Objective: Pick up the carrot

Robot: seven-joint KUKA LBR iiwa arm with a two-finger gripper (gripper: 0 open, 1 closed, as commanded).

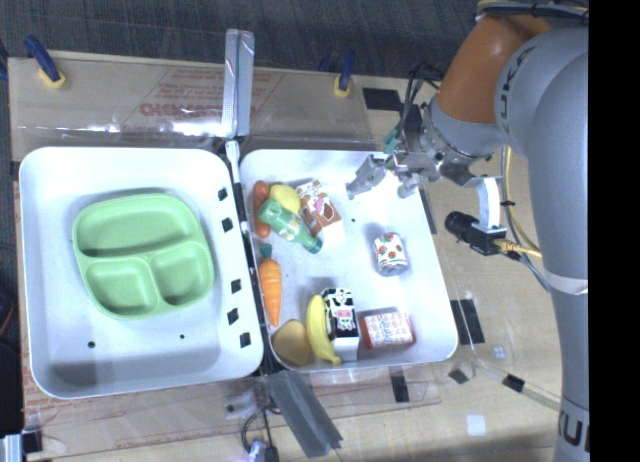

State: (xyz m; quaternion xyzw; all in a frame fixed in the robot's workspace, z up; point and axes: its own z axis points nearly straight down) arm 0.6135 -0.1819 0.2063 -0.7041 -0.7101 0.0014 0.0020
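- My gripper hangs with fingers spread and nothing between them, over the right bin's far edge.
- The carrot lies by that bin's left wall, well apart.
- Nothing is picked yet; reaching, gripping and lifting all remain.

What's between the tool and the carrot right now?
The tool hangs over the right bin's upper right. The carrot lies against the bin's left wall, bare on top. On a straight line between them sit a patterned carton and a green bottle; from above nothing covers it.
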